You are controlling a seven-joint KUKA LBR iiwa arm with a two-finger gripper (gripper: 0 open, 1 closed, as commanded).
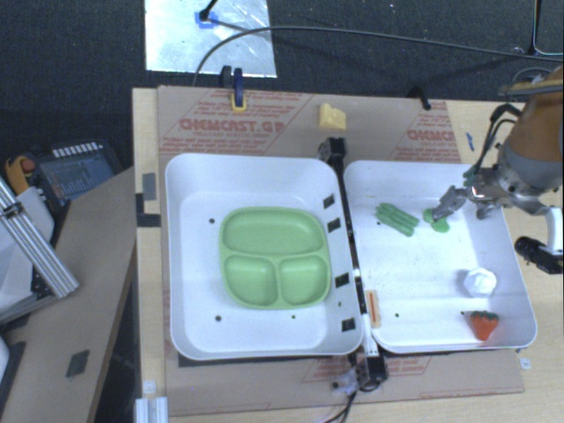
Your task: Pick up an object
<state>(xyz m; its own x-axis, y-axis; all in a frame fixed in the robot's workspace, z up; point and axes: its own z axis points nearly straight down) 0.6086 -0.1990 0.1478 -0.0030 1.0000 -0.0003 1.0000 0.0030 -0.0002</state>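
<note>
While my arm reaches in from the right, I take the green divided plate (270, 258) as my landmark; it lies flat in the middle of the left bin (189, 236), its large compartment toward the far side and two smaller ones toward the near side. Left of the plate, beyond the counter's (145, 236) edge, a dark box with buttons (75, 174) sits on a lower surface beside a metal rail (35, 245). Behind the plate, past the bin's far wall, a yellow-handled clamp (236, 91) grips the cardboard sheet, and a small yellow block (332, 116) rests on that sheet a little farther right.

Right of the plate, across the black divider strip, is the right bin (414, 315). In it a long green vegetable (397, 218) lies at a slant, nearest to the plate of the loose things. Just right of that, a small green piece (439, 222) lies on the bin floor, and my fingers (448, 204) are over it, angled down toward its top; from this height I cannot tell whether they are spread or closed, nor whether they touch it. Farther right and nearer the front wall, a white crumpled object (480, 281) sits alone, and an orange strawberry-like toy (484, 324) lies in the bin's near right corner, farthest from the plate.
</note>
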